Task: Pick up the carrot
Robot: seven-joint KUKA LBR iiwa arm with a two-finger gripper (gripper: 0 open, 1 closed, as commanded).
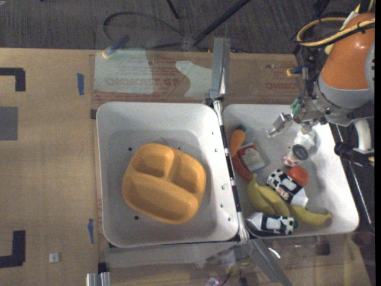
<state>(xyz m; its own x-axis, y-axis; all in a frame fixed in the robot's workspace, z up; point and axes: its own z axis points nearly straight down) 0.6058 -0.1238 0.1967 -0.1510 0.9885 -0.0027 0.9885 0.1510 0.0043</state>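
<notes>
The carrot (pixel 237 142) is orange with a dark stem end. It lies along the left wall of the right bin (pixel 345 183), its stem pointing to the far side. My gripper (pixel 290 123) hangs over the far middle of that bin, to the right of the carrot and apart from it. Nothing shows in its grasp. The grey arm with its orange band (pixel 351 52) reaches in from the upper right.
A small red and white carton (pixel 252 158) lies against the carrot's near end. Bananas (pixel 280 204), two cow-patterned bottles (pixel 284 185) (pixel 271 223) and a small can (pixel 299 152) crowd the right bin. An orange divided plate (pixel 164 182) sits in the left bin (pixel 113 136).
</notes>
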